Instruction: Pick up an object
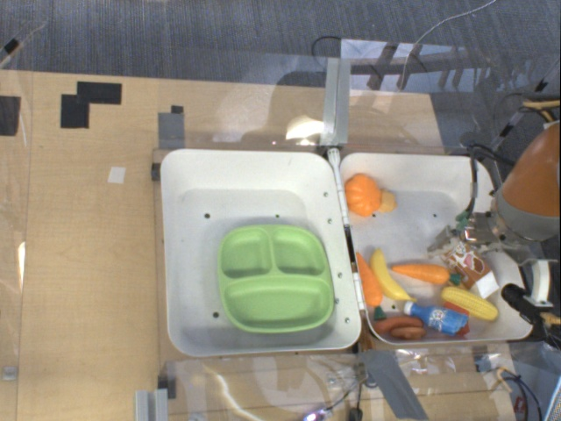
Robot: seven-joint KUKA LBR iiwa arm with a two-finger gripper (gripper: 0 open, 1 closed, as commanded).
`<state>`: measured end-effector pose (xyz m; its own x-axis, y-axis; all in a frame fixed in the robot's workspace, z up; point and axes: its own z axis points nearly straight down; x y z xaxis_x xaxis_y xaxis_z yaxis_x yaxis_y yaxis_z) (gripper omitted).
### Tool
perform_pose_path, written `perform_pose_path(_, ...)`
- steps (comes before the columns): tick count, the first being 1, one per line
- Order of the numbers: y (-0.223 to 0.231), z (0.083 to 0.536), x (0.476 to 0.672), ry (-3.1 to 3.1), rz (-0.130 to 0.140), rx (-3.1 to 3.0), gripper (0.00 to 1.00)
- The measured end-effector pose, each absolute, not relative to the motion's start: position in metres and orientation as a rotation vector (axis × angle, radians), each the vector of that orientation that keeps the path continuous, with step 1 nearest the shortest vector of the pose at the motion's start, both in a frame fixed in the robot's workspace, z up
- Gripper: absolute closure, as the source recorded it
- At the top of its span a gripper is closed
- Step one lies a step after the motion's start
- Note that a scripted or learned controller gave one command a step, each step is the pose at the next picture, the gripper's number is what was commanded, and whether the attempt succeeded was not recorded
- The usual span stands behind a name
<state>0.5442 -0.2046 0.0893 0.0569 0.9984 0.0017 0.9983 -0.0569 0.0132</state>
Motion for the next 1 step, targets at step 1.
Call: perform_pose_path(1,-0.2046,0.0981,0.5464,2.152,0.019,2.274,1.0)
